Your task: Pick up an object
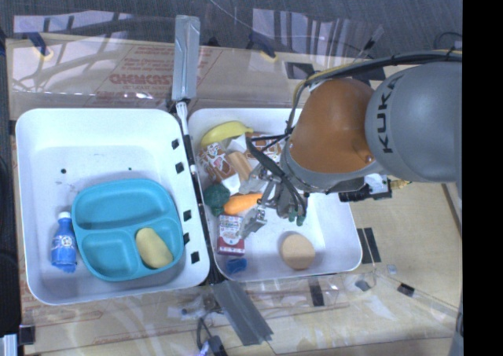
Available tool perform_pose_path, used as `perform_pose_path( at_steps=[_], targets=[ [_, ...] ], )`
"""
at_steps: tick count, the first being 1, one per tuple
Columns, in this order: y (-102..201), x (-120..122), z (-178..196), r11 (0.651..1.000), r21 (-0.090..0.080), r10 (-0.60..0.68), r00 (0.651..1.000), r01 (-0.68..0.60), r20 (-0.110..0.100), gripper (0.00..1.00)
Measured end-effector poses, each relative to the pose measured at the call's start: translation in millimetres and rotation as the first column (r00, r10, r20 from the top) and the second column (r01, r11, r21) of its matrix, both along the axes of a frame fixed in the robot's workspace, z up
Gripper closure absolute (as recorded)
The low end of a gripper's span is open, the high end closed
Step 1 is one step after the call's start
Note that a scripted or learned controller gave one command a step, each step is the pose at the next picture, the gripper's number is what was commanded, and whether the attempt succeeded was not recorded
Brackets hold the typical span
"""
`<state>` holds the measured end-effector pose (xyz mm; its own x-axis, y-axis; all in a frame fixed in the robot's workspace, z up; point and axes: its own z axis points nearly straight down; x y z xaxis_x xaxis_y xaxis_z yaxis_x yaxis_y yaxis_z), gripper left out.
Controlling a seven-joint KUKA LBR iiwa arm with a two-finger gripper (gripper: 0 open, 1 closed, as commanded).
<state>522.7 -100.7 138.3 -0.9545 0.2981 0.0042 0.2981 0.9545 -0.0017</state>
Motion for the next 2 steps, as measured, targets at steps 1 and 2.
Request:
perform_pose_path(
  at_steps=[1,2],
  targets=[
    [-28,53,55,0.937,0.0,-0.349,0.937,0.349,0.007,0.0],
    [-1,38,-40,0.865,0.004,-0.502,0.865,0.502,0.017,0.0]
  ],
)
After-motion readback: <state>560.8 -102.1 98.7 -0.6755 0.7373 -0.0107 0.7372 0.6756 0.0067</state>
